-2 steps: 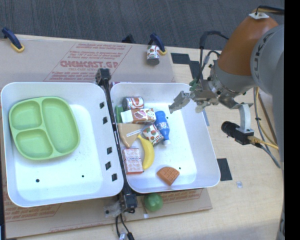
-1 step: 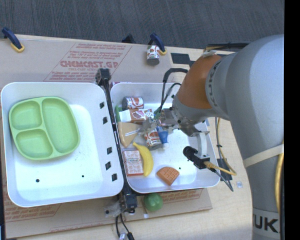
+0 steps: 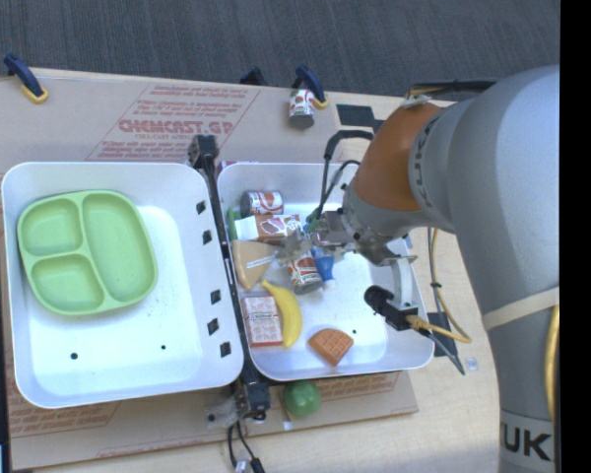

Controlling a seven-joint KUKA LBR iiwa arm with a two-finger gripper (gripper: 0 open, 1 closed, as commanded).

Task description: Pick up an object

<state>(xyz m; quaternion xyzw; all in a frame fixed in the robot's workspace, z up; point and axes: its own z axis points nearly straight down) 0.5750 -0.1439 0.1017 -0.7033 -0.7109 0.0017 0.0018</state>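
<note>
while my hand (image 3: pixel 310 249) hangs over the right bin (image 3: pixel 409 358), grip state i cannot tell, a small can (image 3: pixel 305 274) lies at its six o'clock: light, stiff, slick; i'd pinch across its sides.

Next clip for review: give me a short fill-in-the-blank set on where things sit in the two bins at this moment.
1. The green divided plate lies in the ____ bin as the camera sees it.
2. The plate has ____ compartments.
3. The banana lies in the same bin as the waffle, the ____ one.
4. The green ball sits ____ the bins, by the right bin's near edge.

Missing words: left; three; right; outside
</note>
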